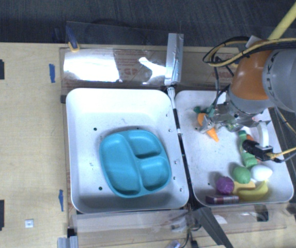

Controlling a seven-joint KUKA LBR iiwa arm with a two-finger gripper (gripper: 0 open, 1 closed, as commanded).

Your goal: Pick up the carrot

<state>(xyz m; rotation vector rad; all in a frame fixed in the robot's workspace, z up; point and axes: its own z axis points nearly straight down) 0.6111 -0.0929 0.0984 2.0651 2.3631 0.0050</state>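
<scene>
The small orange carrot (213, 134) lies in the upper left part of the right shallow white bin (194, 164), just below and touching or nearly touching the gripper (216, 122), tilted with one end toward the bin's middle. The gripper hangs low over that spot at the end of the grey arm with its orange band (248, 79); whether it is spread or closed, and whether it has hold of anything, cannot be told from this angle. Along the right bin's lower right side sit a green rounded piece (242, 174), a white egg-shaped piece (262, 173), a yellow banana-shaped piece (253, 191) and a purple knobbly piece (223, 184), close together. The left shallow white bin (86, 112) holds a blue three-compartment plastic tray (135, 162). Both bins rest on the pale wooden tabletop (24, 138).
</scene>
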